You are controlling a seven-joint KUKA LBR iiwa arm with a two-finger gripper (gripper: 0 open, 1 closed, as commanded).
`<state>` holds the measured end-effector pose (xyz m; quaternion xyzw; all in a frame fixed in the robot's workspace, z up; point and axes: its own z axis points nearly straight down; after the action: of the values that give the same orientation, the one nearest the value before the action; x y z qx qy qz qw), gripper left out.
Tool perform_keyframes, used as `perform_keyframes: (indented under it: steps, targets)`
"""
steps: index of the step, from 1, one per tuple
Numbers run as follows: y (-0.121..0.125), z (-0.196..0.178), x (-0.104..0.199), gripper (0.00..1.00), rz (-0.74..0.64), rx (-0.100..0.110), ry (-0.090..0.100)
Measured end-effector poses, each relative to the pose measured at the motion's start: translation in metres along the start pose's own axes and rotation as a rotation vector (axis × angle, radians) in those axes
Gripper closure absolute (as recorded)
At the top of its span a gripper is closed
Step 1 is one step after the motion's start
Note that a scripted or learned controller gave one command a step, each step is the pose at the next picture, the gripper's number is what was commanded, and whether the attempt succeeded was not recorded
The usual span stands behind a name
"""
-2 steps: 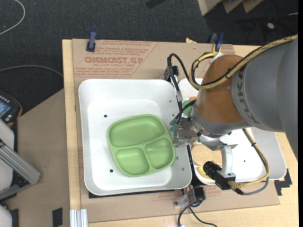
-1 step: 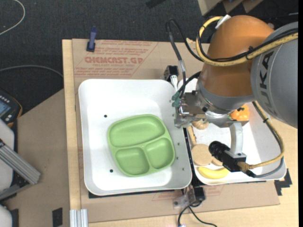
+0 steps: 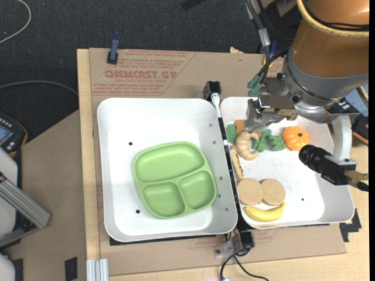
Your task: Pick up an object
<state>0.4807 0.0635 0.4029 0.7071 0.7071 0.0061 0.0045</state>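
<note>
My gripper (image 3: 256,123) hangs over the back left part of the right bin (image 3: 337,206), just above a beige croissant-shaped toy (image 3: 247,146). Beside that toy lie a green leafy piece (image 3: 273,141) and an orange pumpkin (image 3: 295,137). A pale breadstick (image 3: 235,160) and a small green item (image 3: 231,131) lie along the bin's left wall. Two round tan cookies (image 3: 261,192) and a yellow banana (image 3: 263,213) rest at the front. Nothing shows as held by the gripper.
The left bin (image 3: 114,122) holds a green divided plate (image 3: 174,178). A black clamp (image 3: 212,89) sits at the back where the two bins meet. The arm's black cable fitting (image 3: 321,160) hangs over the right bin's middle. Cardboard (image 3: 140,69) lies under both bins.
</note>
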Motion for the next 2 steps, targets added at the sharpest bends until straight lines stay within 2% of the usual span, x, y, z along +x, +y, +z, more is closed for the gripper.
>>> perform_keyframes:
  steps: [1, 2]
  targets:
    - [-0.003, 0.031, 0.098, 1.0, -0.011, 0.02, -0.001]
    - [0.002, 0.132, 0.035, 1.0, 0.007, 0.026, -0.006]
